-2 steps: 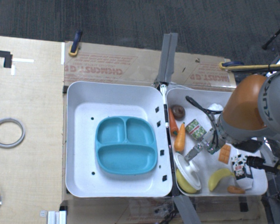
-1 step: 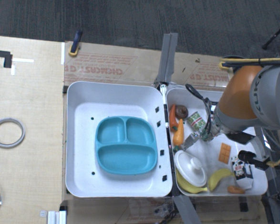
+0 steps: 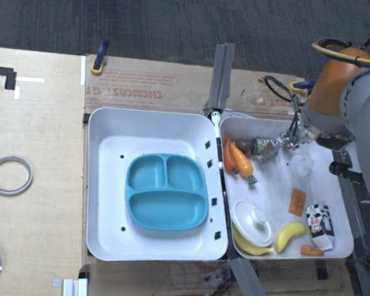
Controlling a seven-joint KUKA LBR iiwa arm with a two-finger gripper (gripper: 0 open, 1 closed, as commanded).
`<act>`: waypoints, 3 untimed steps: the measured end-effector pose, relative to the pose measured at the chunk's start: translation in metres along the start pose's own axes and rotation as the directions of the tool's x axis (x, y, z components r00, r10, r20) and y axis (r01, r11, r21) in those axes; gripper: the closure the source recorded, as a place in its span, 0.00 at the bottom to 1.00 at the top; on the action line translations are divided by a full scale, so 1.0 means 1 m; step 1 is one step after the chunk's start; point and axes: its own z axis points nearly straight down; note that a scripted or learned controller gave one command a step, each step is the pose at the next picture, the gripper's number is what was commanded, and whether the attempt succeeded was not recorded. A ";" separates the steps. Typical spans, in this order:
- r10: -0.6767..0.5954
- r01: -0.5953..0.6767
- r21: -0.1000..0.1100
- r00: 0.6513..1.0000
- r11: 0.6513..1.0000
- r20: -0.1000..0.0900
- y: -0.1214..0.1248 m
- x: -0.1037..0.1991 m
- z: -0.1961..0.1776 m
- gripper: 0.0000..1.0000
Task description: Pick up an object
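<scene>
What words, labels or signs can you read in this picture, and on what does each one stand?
Red printed lettering on the brown cardboard sheet behind the two bins: it is seen upside down and is too blurred to read.
Small black-and-white cow-patterned carton in the right white bin: any print on it is too small to read.
Nothing else carries readable text.

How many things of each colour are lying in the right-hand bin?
Orange: 3 (carrot, wafer, small piece)
Yellow: 2 (banana, banana)
White: 1 (lid)
Black-and-white: 1 (carton)
Dark: 1 (bottle)
Total: 8
</scene>
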 end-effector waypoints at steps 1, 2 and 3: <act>0.070 -0.070 -0.001 0.998 0.998 0.002 0.026 0.049 -0.001 0.00; -0.001 0.001 0.000 1.000 1.000 -0.002 -0.107 0.021 0.001 0.00; 0.087 -0.087 0.001 0.996 0.996 -0.004 -0.172 0.026 0.001 0.00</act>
